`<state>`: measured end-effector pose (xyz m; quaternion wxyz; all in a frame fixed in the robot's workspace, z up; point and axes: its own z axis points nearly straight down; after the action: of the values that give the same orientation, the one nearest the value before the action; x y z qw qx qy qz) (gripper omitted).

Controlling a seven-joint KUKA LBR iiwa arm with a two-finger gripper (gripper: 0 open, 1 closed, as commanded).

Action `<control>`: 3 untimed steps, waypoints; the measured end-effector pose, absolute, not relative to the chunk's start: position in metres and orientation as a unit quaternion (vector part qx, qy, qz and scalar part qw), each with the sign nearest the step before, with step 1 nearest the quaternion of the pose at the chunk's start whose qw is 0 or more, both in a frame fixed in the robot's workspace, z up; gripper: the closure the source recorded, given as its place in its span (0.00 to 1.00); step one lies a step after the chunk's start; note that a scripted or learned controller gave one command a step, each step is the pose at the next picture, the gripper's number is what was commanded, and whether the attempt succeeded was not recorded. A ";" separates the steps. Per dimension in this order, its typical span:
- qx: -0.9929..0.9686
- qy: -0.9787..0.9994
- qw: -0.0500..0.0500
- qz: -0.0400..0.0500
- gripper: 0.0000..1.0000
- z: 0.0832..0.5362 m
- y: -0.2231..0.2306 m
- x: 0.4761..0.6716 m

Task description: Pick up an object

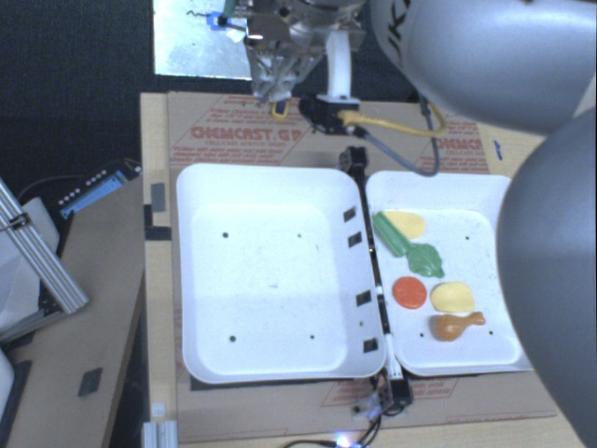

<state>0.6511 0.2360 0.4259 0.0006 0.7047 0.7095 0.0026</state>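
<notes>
Toy food is what I am after, and all of it lies in the right-hand white bin [485, 203]: a green vegetable piece [407, 246] running slantwise down the middle, a pale yellow piece [405, 222] touching its upper end, an orange-red round piece [409, 292] below it, a yellow lump [452, 297] just beside that, and a brown drumstick [455, 325] nearest the front rim; the left-hand white bin [270, 269] has only a few dark dots on its floor. My pincer [272, 84] hangs high at the far edge, above the cardboard [233, 133] beyond the bins, well apart from every piece, with nothing in it; whether it is spread or pressed together I cannot tell. I judge the pick not yet begun; the next move calls for travel over the right bin, then a descent onto one piece, the drumstick or orange-red round lying freest. Red print on the cardboard reads "CHEMCAST GP"; my arm's grey shell [485, 35] shows part of a dark letter K.
</notes>
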 end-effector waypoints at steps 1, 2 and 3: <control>0.705 0.709 0.001 0.001 1.00 0.434 0.234 0.653; 0.705 0.709 0.001 0.002 1.00 0.462 0.234 0.645; 0.709 0.705 0.002 0.002 1.00 0.501 0.142 0.625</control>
<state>0.6255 0.1420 0.5013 0.0024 0.7094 0.7048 0.0018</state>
